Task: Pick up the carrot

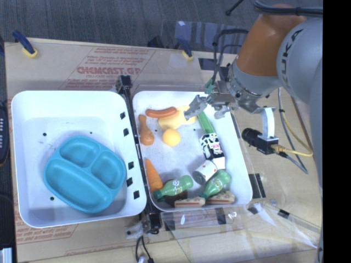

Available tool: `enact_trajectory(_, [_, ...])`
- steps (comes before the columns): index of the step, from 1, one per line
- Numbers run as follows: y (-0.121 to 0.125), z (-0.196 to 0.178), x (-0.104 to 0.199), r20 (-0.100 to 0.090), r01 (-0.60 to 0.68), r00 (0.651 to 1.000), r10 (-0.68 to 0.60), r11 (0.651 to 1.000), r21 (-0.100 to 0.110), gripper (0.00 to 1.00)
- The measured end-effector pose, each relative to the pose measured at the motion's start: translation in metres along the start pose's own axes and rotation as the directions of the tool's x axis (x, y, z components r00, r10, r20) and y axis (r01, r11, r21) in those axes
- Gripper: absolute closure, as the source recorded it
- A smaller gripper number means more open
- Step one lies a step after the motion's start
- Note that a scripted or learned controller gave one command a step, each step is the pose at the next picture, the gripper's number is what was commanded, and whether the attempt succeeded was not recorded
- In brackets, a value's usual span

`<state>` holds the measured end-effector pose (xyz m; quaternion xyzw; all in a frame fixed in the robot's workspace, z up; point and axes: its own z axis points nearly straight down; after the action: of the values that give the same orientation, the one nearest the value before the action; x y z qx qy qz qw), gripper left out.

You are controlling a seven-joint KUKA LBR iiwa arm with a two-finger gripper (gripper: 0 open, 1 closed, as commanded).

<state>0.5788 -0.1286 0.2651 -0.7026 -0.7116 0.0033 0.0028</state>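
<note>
The carrot [153,173] is a short orange piece lying against the left wall of the right bin [241,163], toward the front. My gripper [207,109] hangs over the back of the same bin, well away from the carrot, up and to the right of it. Its fingers [192,108] are spread open. A thin green item [207,124] lies under the gap between them, and I cannot tell whether it touches them.
Around the carrot are a brown drumstick [145,131], a yellow ball [171,138], a sausage [160,113] and two green bottles [174,187] [218,183]. A cow-patterned carton [211,145] and white cup [204,170] sit right. The left bin [27,108] holds a blue divided plate [85,171].
</note>
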Motion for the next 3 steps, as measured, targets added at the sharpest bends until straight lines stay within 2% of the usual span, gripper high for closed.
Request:
enact_trajectory(1, [0.014, 0.157, -0.013, -0.003, -0.123, 0.992, 0.123, 0.992, 0.019, 0.0])
enact_trajectory(2, [-0.044, 0.175, 0.004, -0.004, 0.092, 0.996, -0.092, 0.996, 0.003, 0.0])
enact_trajectory(3, [-0.043, 0.165, 0.003, -0.003, 0.105, 0.995, -0.105, 0.994, 0.007, 1.0])
